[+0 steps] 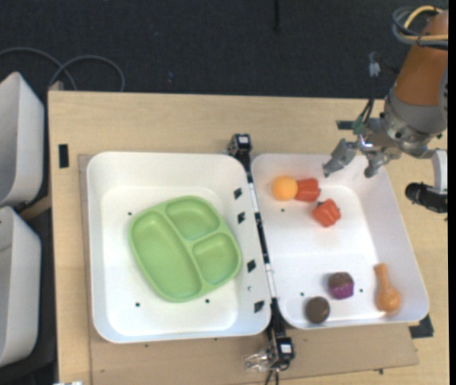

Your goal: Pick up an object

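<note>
Objects to pick: six small items lie in the right shallow white bin [388, 207], all resting on its floor.
Orange ball: a small round orange ball [285, 188] sits near the bin's far left corner, touching the red piece beside it.
Red block: a small red blocky plastic piece [307, 189] lies just right of the ball.
Red pepper: a red-orange pepper-shaped toy [327, 212] rests just beside and nearer than the red block.
Purple item: a rounded purple toy [340, 285] sits toward the near side of the bin.
Brown item: a dark brown round lump [317, 310] lies near the purple one, close to the near wall.
Orange gourd: an orange, long-necked gourd-shaped toy [386, 288] lies by the near right corner, apart from the rest.
End effector: the two-finger end effector [355, 160] hangs over the far edge of the right bin, fingers spread apart with nothing between them, well clear of every item.
Arm: the grey arm with its orange band [421, 70] reaches in from the right.
Left bin: the left shallow white bin [103, 215] holds a light green three-compartment plastic plate [184, 247], turned at a slant.
Desk: the pale wooden desk [164, 119] carries both bins side by side, their inner walls touching.
</note>
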Robot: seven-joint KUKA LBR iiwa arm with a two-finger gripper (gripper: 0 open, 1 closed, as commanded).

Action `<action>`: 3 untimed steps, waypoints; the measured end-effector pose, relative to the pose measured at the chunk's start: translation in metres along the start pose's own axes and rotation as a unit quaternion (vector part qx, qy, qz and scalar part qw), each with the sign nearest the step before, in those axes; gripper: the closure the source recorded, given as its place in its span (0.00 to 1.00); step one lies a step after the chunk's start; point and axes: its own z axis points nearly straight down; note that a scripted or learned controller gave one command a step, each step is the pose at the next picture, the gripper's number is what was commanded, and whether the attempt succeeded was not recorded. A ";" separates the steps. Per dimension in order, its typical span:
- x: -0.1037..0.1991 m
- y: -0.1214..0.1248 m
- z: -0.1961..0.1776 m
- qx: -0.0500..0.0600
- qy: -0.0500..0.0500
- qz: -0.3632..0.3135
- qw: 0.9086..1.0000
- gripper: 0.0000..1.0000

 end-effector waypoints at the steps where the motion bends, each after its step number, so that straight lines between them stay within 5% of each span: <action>1: 0.001 0.003 -0.009 -0.007 -0.001 -0.001 1.000 0.00; 3: -0.005 -0.003 0.093 -0.005 -0.002 0.000 1.000 0.00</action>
